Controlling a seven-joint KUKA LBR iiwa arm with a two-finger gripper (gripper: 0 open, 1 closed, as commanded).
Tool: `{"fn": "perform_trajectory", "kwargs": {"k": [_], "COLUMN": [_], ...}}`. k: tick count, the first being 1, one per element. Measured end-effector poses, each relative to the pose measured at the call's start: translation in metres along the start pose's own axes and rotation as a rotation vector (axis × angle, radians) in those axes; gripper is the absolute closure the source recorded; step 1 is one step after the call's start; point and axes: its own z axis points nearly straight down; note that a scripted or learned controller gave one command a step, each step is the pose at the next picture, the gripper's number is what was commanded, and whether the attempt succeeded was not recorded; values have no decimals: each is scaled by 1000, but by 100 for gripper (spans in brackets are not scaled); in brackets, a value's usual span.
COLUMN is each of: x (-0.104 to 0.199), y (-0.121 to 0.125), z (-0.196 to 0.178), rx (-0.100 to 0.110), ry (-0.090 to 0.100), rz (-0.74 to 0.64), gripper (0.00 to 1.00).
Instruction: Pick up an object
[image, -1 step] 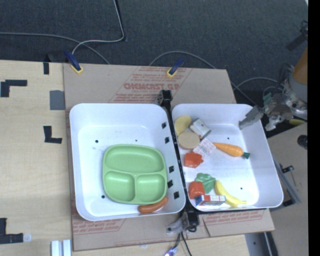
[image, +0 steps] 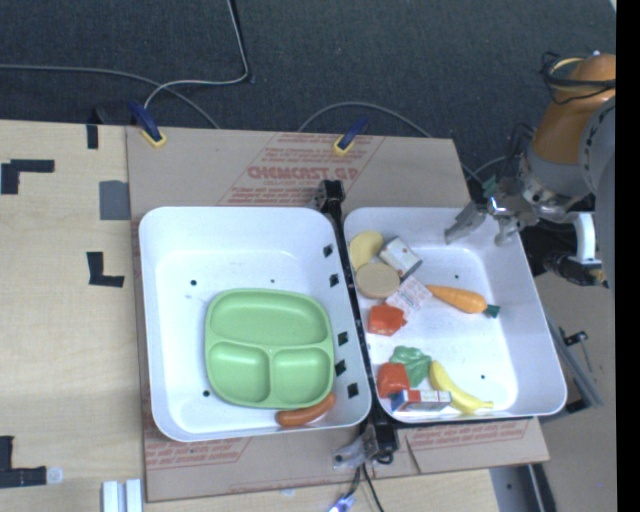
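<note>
My gripper (image: 482, 226) hovers over the far right rim of the right bin (image: 520, 300), its two grey fingers spread open with nothing between them. Below and left of it in that bin lie a carrot (image: 458, 298), a small white box (image: 399, 255), a yellow round piece (image: 366, 246), a tan disc (image: 377, 280), a white wrapper (image: 412, 297) and a red piece (image: 386, 320). Nearer the front edge are a green leafy toy (image: 409, 357), a red block (image: 393, 379), a banana (image: 455, 389) and a flat packet (image: 420, 401).
The left bin (image: 170, 250) holds a green divided plate (image: 270, 346) and an orange sausage (image: 304, 411) at its front. A black divider with clips (image: 341, 300) runs between the bins. Cables cross the dark floor behind the bench.
</note>
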Motion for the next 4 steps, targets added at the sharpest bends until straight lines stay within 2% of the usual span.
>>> {"fn": "perform_trajectory", "kwargs": {"k": [1, 2, 3, 4], "x": [-1, 42, 120, 120], "y": [-69, -11, 3, 3], "z": [34, 16, 58, 48], "rx": [-2, -6, -4, -3], "ry": [-1, -1, -1, -2], "rz": [2, 0, 1, -1], "gripper": [0, 0, 0, 100]}}
